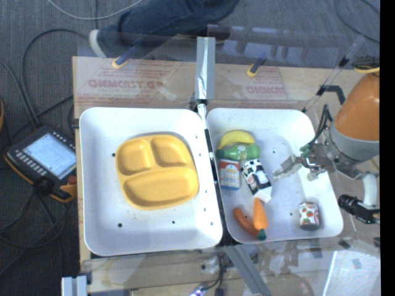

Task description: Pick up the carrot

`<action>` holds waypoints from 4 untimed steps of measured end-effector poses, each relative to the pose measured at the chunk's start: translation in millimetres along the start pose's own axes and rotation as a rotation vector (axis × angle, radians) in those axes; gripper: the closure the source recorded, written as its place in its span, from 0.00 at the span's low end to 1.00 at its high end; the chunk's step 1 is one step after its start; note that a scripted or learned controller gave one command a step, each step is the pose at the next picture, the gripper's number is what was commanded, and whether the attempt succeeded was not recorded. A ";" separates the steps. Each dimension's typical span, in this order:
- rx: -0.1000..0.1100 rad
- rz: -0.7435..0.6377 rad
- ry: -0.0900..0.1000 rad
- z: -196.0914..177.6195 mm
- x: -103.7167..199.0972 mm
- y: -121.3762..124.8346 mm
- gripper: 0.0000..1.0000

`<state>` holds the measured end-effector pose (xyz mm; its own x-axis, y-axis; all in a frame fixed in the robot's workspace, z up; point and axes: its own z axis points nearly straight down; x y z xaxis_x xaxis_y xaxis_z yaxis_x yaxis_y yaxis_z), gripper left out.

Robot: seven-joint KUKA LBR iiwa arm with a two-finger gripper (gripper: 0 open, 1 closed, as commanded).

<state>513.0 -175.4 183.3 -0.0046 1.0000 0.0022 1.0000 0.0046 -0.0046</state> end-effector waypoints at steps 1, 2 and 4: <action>0.000 -0.006 0.000 59.4 35.3 -29.4 0.00; -0.012 -0.026 -0.005 93.8 40.5 -26.3 0.00; 0.000 0.173 -0.003 2.1 103.7 -28.9 1.00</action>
